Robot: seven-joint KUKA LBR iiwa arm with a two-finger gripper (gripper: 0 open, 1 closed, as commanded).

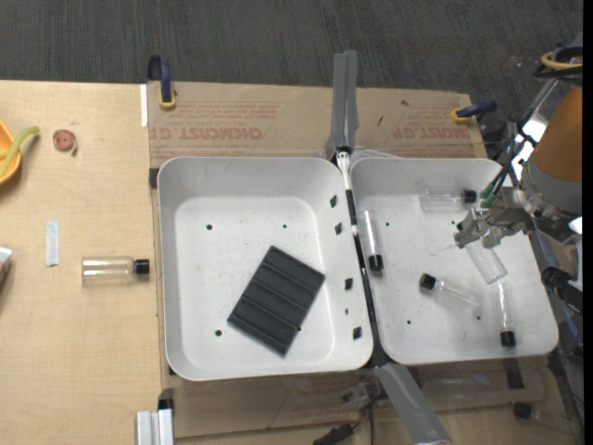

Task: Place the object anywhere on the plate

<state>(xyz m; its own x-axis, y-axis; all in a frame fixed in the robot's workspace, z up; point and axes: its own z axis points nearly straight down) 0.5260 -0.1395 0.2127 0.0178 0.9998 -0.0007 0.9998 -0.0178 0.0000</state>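
The plate (277, 300) is a dark grey ribbed rectangle lying tilted on the floor of the left bin (185, 193). Several clear vials with black caps lie in the right bin (408, 336): one along its left wall (371, 239), one near the back (443, 198), one in the middle (450, 291), and one at the front right (505, 315). My gripper (474, 232) hangs over the right side of the right bin, just above another clear vial (487, 263). Nothing is visibly held.
A metal divider (344, 100) runs between the bins. On the wooden bench to the left lie another capped vial (113, 267), a small white strip (52, 244), a pink disc (63, 140) and an orange bowl (7, 156). Clamps (162, 82) hold the cardboard at the back.
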